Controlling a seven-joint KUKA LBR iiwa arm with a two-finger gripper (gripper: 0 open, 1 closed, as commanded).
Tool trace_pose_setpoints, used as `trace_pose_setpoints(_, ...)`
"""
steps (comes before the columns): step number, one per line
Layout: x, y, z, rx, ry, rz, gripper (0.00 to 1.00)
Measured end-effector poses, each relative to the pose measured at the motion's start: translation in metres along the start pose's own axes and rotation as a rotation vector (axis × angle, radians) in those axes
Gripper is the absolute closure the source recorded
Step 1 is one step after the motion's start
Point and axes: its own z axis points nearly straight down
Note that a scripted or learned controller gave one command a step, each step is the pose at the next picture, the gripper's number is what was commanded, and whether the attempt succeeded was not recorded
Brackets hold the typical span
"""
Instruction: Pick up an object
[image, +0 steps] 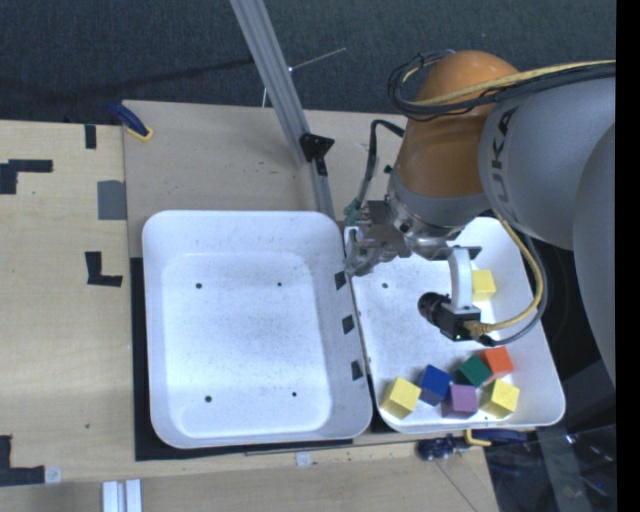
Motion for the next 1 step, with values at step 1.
trace_pose_setpoints(1,0.0502,-0.0072,0.0202,0.002,-0.001,0.001,1.0)
